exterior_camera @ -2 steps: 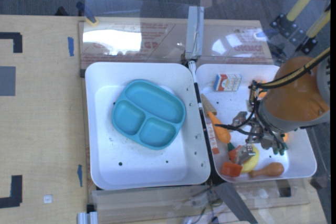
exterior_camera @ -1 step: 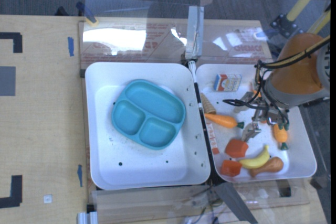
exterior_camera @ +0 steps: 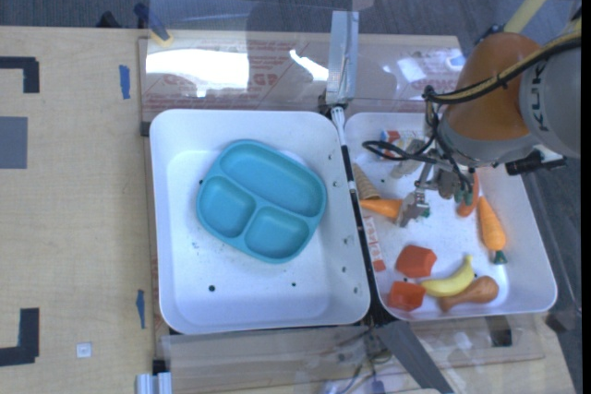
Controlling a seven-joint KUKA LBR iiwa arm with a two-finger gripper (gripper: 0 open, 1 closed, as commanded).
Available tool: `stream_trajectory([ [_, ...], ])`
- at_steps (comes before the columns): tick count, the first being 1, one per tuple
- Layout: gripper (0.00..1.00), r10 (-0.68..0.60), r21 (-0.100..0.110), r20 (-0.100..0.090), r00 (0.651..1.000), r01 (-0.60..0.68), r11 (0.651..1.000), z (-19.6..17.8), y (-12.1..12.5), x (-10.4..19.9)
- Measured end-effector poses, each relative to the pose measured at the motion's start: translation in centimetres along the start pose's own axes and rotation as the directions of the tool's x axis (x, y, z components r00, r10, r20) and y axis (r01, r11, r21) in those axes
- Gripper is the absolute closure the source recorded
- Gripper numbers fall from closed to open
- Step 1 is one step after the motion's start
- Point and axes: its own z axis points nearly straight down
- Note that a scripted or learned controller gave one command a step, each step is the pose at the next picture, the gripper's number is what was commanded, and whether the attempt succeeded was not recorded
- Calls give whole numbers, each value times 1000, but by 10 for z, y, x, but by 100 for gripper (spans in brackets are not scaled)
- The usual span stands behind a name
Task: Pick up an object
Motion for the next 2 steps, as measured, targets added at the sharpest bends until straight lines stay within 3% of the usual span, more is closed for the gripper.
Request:
stream_trajectory([
  [1, 0, 179, 7, -30, 983, -179, 984, -1, 9, -37],
  [2, 0, 180, 3, -5, 984, -180, 984, 0, 11, -18],
])
